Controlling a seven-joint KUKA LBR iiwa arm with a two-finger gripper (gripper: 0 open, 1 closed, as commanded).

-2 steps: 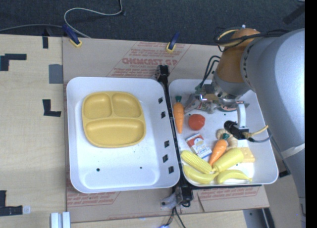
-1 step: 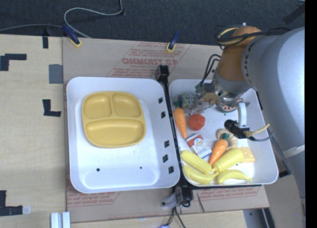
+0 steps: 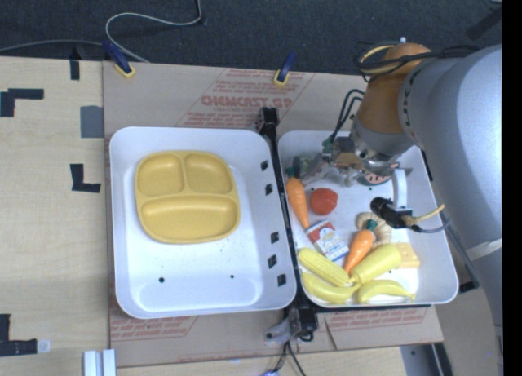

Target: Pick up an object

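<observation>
My gripper [image 3: 318, 166] reaches down into the far left part of the right bin [image 3: 432, 272], just above a red tomato [image 3: 324, 200]. An orange carrot [image 3: 296, 201] lies left of the tomato along the bin's left wall. Nearer the front lie a small red and white carton [image 3: 328, 241], a second carrot [image 3: 360, 249], a corn cob [image 3: 325, 266], a yellow pepper-like piece [image 3: 380, 261] and a banana [image 3: 383, 291]. I see nothing held at the gripper.
The left bin [image 3: 196, 285] holds a yellow divided plate [image 3: 188, 195] in its far half. The grey arm [image 3: 465, 138] with its orange band [image 3: 383, 109] covers the right bin's far right corner. Blue clips [image 3: 285, 70] hold the cardboard behind the bins.
</observation>
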